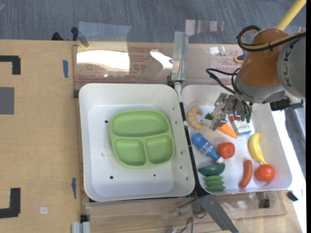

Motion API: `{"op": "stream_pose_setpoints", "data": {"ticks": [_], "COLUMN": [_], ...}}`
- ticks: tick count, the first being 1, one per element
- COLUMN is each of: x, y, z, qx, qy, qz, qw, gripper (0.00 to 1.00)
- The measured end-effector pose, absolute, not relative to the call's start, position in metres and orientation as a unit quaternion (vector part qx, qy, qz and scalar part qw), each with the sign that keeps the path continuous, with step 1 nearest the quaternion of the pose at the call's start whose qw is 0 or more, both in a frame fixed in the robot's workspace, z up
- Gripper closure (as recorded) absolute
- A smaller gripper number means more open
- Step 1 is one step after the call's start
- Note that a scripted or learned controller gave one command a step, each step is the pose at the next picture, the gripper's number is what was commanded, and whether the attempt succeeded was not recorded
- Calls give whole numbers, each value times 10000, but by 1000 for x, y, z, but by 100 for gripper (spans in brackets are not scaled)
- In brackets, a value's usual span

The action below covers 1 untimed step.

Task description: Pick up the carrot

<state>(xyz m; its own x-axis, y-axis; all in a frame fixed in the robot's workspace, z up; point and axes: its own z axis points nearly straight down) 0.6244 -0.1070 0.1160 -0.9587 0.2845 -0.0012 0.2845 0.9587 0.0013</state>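
The carrot (227,130) is a small orange wedge lying in the right bin (284,144), near its middle and pointing toward the lower right. My gripper (219,120) hangs directly over the carrot's upper left end, low in the bin and at or just above the carrot. The gripper body hides part of the carrot's thick end. I cannot make out whether the carrot is gripped or only lies below the gripper.
Around the carrot lie a small white carton (242,126), a croissant (194,116), a blue bottle (205,147), a tomato (226,150), a banana (256,147), a sausage (246,173), another tomato (265,172) and green vegetables (213,175). The left bin (92,130) holds a green divided plate (142,137).
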Motion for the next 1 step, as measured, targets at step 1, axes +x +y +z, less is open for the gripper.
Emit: {"op": "stream_pose_setpoints", "data": {"ticks": [1], "x": [564], "y": [-95], "z": [119], "qx": [1633], "qy": [9866], "qz": [-2], "qw": [14], "gripper": [100]}}
